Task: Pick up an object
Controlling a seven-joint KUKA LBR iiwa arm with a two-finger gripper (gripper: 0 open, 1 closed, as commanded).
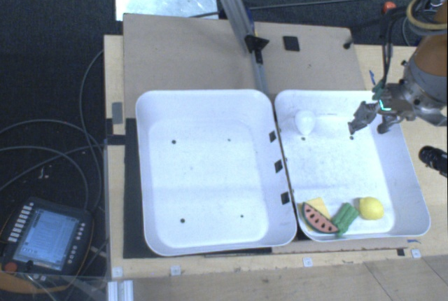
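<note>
Camera view: the gripper (371,119) hangs at the right bin's (409,173) upper right, fingers spread and holding nothing. The lemon (371,208), green piece (344,216) and watermelon slice (319,219) cluster at lower right. Best aim for the lemon, the least crowded target.

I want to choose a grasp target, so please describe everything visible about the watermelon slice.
The watermelon slice is a small wedge, red with dark seeds and a green rind, seemingly a plastic toy. It lies flat at the near edge of the right bin, in its left corner. A yellow wedge touches it behind, and a green piece lies against its right.
</note>
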